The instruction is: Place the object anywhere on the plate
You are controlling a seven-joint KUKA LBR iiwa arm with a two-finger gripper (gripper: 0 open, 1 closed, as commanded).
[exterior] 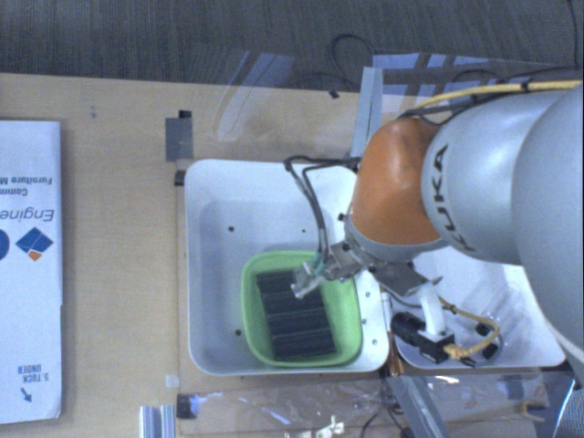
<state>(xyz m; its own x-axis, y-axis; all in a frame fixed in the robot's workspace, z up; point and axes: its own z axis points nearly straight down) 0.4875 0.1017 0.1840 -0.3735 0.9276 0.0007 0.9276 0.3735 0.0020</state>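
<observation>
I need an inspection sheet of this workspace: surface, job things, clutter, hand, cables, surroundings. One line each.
Surface: wooden bench bearing two white bins; left bin, right bin largely under the arm.
Job's things: green plate in the left bin, a dark ribbed object lying on it.
Clutter: white booklet at the bench's left.
Hand: hand over the plate's upper right, at the object's top edge.
Cables: black cable looping to the wrist; yellow cable lower right.
Surroundings: grey carpet beyond the bench.
</observation>
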